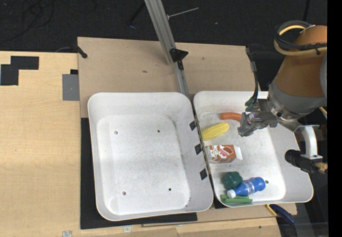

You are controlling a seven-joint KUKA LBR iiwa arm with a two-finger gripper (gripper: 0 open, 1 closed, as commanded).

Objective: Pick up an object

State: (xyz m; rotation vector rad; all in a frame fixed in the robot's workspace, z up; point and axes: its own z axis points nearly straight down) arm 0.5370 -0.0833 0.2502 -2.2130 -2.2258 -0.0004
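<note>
Hand: we see the hand (247,126) low in the right bin (291,190), poised beside the carrot (231,116); grip state unclear.
Corn: corn (215,131) lies just left, within reach.

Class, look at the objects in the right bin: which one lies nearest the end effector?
The orange carrot, just left of the end effector. The yellow corn, the packet and the blue bottle lie farther away.

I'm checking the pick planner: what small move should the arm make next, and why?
Probably a short move down and left: the gripper hangs in the right bin beside the orange carrot-like piece and the yellow corn, with neither seen held.
</note>
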